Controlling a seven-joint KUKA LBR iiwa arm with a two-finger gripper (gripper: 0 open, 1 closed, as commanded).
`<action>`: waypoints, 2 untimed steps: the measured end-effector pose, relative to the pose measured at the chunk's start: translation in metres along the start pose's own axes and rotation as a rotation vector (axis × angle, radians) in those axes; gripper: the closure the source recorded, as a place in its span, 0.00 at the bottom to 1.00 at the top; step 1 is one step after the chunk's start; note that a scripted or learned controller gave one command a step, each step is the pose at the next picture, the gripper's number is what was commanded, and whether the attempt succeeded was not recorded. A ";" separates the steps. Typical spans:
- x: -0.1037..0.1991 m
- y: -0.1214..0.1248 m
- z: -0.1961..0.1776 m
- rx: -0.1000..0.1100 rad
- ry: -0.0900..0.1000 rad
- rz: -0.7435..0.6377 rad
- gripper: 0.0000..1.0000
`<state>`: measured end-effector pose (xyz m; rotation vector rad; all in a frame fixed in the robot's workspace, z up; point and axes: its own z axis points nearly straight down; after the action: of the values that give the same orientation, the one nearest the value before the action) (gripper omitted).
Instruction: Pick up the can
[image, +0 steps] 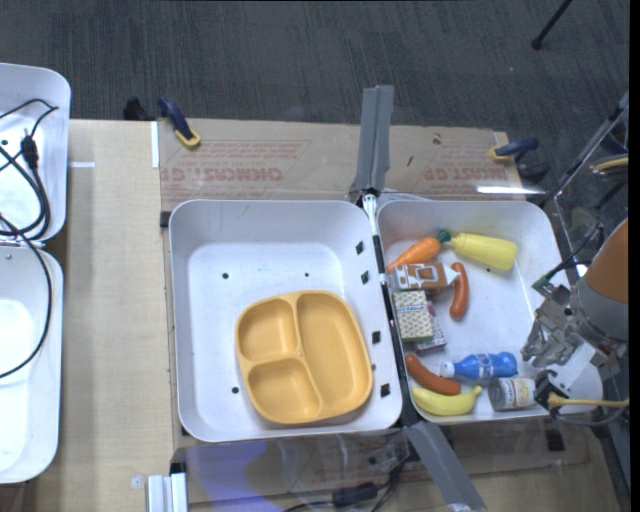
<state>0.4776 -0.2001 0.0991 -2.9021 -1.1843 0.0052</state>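
Overhead slanted view of the bench: the arm enters from the right edge, its orange band visible above the wrist, with the gripper (556, 342) hanging over the right rim of the right bin (528, 300). How far the jaws stand apart cannot be told, and nothing is seen between them. The can (512, 393) lies on its side in the bin's near right corner, near the gripper and below it in the view, beside a banana (446, 401) and a blue bottle (482, 366). A yellow divided plate (300, 357) rests in the left bin (200, 300).
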 end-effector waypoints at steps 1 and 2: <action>0.017 -0.018 -0.116 -0.007 -0.004 -0.713 1.00; 0.065 -0.066 -0.147 -0.011 -0.004 -1.023 1.00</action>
<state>0.4789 -0.1082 0.2467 -1.9578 -2.4613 -0.0012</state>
